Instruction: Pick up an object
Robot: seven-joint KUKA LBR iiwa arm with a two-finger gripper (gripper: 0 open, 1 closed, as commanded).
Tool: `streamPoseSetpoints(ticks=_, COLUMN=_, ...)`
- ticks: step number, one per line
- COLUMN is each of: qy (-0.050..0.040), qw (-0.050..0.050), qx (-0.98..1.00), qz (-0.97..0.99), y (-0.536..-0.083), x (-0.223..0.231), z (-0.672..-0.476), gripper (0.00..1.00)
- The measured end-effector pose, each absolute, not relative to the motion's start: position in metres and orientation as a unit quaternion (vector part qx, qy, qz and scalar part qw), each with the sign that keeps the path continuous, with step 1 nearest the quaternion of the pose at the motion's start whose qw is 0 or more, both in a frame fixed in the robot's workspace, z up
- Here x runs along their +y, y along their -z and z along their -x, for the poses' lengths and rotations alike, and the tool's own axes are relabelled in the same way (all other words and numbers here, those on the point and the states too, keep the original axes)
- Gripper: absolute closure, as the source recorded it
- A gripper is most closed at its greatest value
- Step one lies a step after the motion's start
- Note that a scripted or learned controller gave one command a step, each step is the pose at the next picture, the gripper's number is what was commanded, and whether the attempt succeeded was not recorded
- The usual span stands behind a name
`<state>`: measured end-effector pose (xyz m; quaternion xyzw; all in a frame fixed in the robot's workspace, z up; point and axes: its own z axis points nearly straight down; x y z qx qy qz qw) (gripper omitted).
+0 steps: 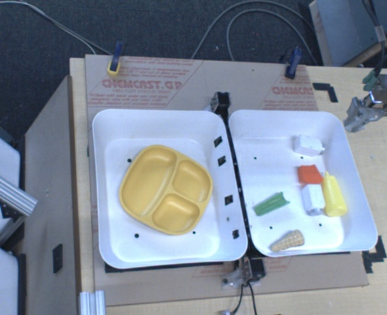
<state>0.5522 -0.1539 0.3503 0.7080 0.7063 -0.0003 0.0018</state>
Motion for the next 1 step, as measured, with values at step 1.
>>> streamPoseSetpoints(ticks=1, qy=0.0002, qw=0.002, qx=0.706, qz=-0.708, y=-0.3336, x=-0.1904, z=-0.5874, gripper=1.00)
